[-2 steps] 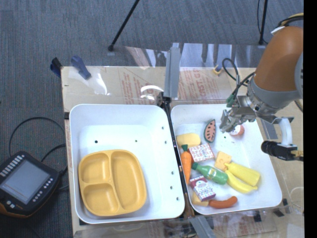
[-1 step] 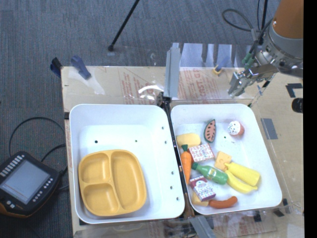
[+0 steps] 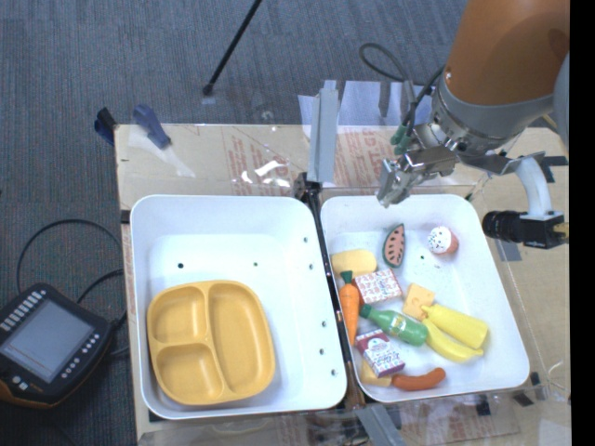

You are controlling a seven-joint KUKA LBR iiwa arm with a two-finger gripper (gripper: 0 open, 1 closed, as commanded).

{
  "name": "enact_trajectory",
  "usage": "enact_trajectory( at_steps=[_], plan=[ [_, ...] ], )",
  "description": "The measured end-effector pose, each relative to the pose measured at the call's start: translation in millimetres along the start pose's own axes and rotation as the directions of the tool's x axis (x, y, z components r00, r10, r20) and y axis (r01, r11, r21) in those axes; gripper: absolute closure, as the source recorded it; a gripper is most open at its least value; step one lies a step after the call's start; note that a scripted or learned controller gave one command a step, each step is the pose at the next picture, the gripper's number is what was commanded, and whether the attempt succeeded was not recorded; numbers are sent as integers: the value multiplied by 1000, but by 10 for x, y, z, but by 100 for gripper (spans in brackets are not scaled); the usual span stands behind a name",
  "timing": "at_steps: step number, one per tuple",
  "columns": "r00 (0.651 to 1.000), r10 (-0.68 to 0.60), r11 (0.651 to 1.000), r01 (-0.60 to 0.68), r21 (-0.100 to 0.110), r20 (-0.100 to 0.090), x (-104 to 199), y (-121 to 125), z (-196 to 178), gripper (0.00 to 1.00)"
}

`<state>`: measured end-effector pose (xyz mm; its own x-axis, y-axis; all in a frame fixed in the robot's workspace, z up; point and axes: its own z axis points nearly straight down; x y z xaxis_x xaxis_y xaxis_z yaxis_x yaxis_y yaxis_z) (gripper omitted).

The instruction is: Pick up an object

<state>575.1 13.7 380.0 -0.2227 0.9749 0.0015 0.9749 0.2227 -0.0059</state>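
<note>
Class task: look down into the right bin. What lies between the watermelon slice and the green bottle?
In the camera view, a small pink-and-white carton lies between the watermelon slice and the green bottle.

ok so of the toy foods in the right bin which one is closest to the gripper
The red-and-green watermelon slice, near the bin's back wall just below the gripper. The round white-and-orange piece sits further right; the rest lie nearer the front.

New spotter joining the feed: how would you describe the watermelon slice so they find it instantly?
Look in the right white bin, on its upper half, just below the pincer. The watermelon slice stands apart above the toy-food pile, left of the round cupcake. It alone is red, seed-speckled and green-rinded.
</note>
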Motion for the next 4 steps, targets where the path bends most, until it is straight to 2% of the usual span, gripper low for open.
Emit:
enact_trajectory(
  at_steps=[1, 2, 3, 4],
  plan=[
    [997, 73, 997, -73, 4, 1, 317, 552, 484, 100],
    [992, 128, 992, -128, -3, 0, 284, 773, 473, 100],
    [992, 128, 992, -128, -3, 1, 284, 773, 469, 0],
    [992, 125, 992, -125, -1, 0, 290, 779, 384, 100]
  ],
)
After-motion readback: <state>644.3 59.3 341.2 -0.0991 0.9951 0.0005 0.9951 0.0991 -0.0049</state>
